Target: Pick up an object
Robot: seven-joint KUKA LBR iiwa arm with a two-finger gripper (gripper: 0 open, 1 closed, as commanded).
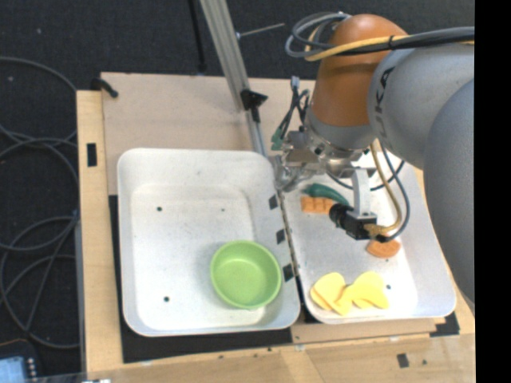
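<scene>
Nearest the camera, in the right bin (427, 298), lies a cluster of pale yellow pieces (349, 292) close to the near rim, and across the divider in the left bin (152, 214) a green bowl (245, 274) sits upright near that bin's near right corner. A little farther back in the right bin a small orange rounded piece (384, 247) rests beside a dark fitting with cables, and farther still, near the divider, a small orange block (315, 205) lies just beside a green object (325, 191) that is partly hidden under the arm. Above these, the gripper (299, 166) hangs low over the far left part of the right bin, close to the divider between the bins; whether it is spread or pressed together cannot be told from this angle, and nothing is visibly caught in it. Behind it rise the orange band (351, 70) and the grey arm, reaching in from the right. This looks like the approach stage of the pick, with no object taken yet. The next move probably calls for settling over one target, likely the orange block or green object closest by, clear of the bin wall.
</scene>
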